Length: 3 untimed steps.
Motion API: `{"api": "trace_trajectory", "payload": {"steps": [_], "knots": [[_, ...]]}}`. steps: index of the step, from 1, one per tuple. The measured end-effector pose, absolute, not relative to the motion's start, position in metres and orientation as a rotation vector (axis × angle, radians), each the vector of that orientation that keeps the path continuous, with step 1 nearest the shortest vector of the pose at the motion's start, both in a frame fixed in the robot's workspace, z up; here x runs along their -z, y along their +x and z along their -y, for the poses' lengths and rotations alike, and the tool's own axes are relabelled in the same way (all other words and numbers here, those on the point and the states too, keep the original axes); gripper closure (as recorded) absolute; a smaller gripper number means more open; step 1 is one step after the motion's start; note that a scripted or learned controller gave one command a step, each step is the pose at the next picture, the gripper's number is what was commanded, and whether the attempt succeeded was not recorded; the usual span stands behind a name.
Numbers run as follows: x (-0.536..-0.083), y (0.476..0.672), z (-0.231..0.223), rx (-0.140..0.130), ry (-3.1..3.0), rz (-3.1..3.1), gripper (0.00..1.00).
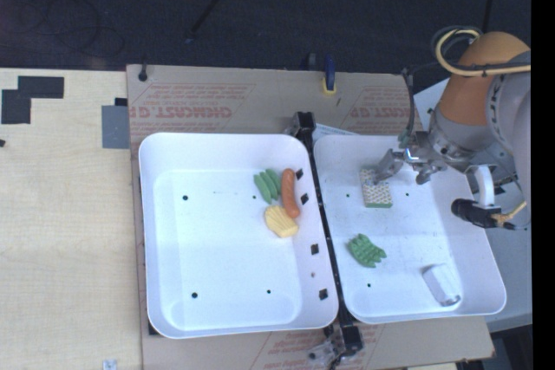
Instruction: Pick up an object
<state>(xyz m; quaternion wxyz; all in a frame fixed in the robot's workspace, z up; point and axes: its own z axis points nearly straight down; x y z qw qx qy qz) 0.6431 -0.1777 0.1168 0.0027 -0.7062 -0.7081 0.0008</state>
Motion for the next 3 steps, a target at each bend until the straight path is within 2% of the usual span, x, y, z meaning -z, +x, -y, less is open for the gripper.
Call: {"api": "trace_trajectory", "payload": {"steps": [1, 2, 3], "knots": [[-0.085, 0.631, 0.147, -0.004, -2.215, 2.219, 0.00], [-0.097, 0.632, 0.149, -0.004, -2.217, 2.221, 1.00], [-0.189, 0.576, 0.121, 0.004, -2.223, 2.222, 1.00]]}}
